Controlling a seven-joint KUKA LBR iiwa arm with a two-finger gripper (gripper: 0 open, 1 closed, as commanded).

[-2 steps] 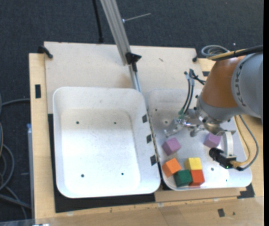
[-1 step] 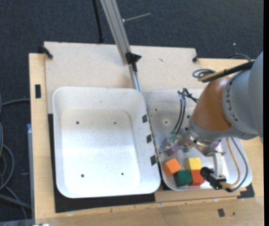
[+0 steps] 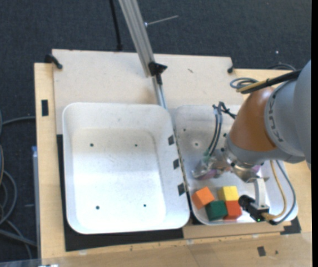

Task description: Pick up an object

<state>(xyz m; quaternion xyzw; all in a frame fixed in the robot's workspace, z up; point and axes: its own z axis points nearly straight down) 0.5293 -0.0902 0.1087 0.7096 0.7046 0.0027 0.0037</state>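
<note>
The arm [image 3: 270, 124] reaches in from the right and bends down over the right bin [image 3: 188, 128], its orange band sitting above the wrist. The tool [image 3: 208, 168] hangs low inside that bin, near the bin's left wall and about midway along it; the view is too blurred there to tell how it is set.

Four small blocks lie clustered at the near end of the same bin, just in front of the tool and slightly to its right. The orange block [image 3: 204, 196] is closest to the tool, lying just beside it but apart from it. The yellow block [image 3: 230, 193] sits to the right of the orange one. The green block [image 3: 217, 209] lies in front of the orange one, touching the red-orange block [image 3: 233, 209] beside it. Nothing can be seen gripped by the tool.

The left bin [image 3: 75, 149] stands alongside on the worktop [image 3: 103, 77], and a slanted metal pole [image 3: 137, 29] rises from behind the bins.
</note>
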